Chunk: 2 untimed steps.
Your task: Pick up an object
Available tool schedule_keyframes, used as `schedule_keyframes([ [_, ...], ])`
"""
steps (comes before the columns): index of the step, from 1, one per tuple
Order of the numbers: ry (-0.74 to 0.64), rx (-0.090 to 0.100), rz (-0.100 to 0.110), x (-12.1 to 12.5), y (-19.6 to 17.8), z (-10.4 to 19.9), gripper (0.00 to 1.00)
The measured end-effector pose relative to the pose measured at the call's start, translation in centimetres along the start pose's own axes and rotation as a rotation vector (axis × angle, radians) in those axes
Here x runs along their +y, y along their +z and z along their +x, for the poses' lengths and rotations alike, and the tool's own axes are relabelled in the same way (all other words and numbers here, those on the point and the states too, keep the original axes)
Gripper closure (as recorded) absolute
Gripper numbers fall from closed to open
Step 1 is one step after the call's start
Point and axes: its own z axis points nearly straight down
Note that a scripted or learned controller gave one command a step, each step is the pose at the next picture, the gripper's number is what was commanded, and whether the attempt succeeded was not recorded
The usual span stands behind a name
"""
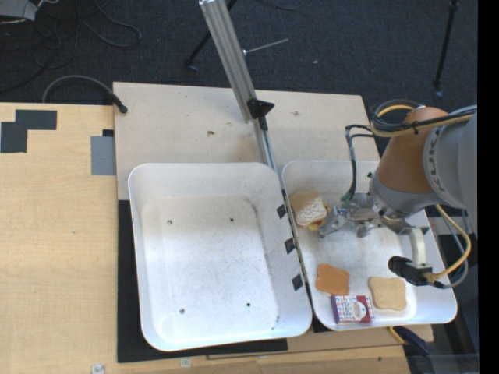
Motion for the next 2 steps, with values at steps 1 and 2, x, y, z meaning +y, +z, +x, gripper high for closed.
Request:
schedule_keyframes([
  [1, 0.004, 0.001, 0.001, 0.0, -1.0, -0.1, 1.0],
  [2, 0.005, -0.001, -0.004, 0.0, -7.2, -0.7, 1.0],
])
